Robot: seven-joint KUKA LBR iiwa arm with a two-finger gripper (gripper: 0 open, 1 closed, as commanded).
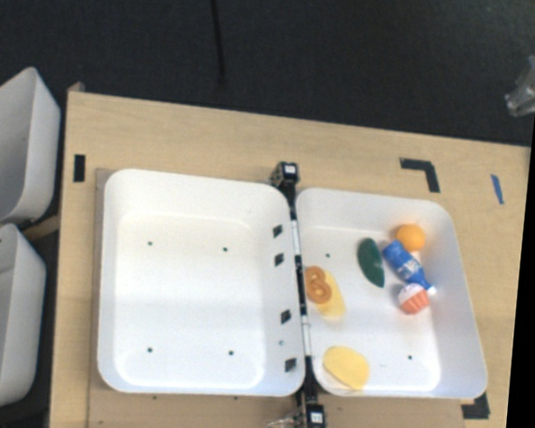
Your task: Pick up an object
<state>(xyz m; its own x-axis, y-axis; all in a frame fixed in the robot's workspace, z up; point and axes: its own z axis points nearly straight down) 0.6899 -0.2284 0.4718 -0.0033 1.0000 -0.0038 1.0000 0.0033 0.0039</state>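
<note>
Surveying the bench, I judged the pick not yet begun: every object lay in the right bin point(456, 354). A green piece point(370, 262), orange ball point(411, 236) and blue bottle point(408, 278) clustered at its far end; two yellow items point(345, 366) sat nearer. How my gripper stood, I could not tell.

No text, label, brand or number can be read on anything here.
</note>
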